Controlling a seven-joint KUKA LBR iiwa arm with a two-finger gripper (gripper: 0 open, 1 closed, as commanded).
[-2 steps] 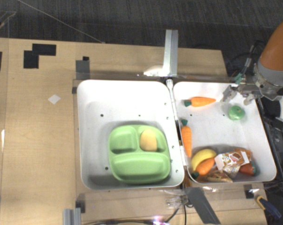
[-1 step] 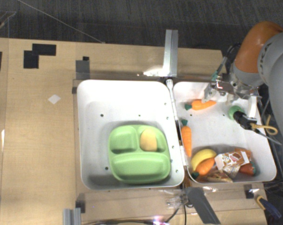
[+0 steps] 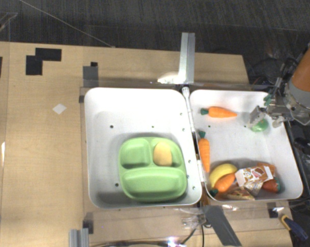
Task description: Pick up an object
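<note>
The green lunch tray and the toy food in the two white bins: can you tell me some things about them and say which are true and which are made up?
1. The green plastic divided tray lies in the left white bin. True.
2. A yellow round toy fruit sits in one of the tray's compartments. True.
3. The yellow toy banana is in the left bin. False: it lies in the right white bin, near its front edge.
4. Only one orange toy carrot is in the right bin. False: one carrot lies near the back, another along the left wall.
5. The gripper hangs over the right bin. True.
</note>
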